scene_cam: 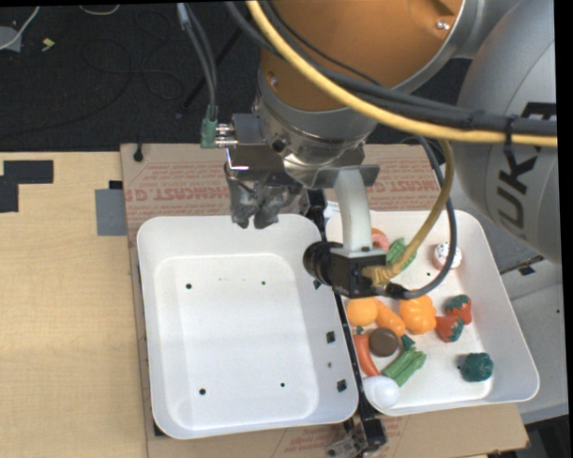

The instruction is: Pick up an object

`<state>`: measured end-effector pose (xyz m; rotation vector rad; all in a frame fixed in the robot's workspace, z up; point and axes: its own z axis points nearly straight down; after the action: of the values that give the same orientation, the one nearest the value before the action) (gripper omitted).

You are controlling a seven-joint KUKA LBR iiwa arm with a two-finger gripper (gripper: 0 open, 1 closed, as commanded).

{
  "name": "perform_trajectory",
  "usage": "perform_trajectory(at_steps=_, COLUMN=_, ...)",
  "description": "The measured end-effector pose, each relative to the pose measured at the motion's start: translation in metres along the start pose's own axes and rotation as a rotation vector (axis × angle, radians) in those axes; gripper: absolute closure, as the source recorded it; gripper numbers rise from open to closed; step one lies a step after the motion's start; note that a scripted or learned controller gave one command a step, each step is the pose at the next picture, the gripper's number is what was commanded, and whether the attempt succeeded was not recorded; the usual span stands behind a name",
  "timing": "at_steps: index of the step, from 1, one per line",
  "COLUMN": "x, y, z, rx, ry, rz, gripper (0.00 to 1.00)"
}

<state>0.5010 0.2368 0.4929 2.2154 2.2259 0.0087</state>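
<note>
Your tool (258,213) hangs over the left bin's (166,274) far rim; its grip state is unclear.

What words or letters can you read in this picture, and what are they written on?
"UK": large dark letters on the grey arm, cut off at the picture's edge.
Red printing on the brown cardboard behind the bins: upside down and too blurred to read.
Red printing on the cardboard's front edge: too blurred to read.
</note>
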Motion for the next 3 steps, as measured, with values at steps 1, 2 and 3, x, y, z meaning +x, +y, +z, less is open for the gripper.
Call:
perform_trajectory(at_steps=1, x=-0.03, y=-0.009, z=-0.048, rx=0.003, ry=-0.003, rz=0.005, gripper=1.0)
perform_trajectory(at_steps=2, x=-0.039, y=-0.028, z=0.103, rx=0.023, ry=-0.011, rz=0.005, gripper=1.0)
perform_trajectory(at_steps=3, x=0.008, y=-0.023, z=0.084, rx=0.007, ry=-0.004, rz=0.001, gripper=1.0)
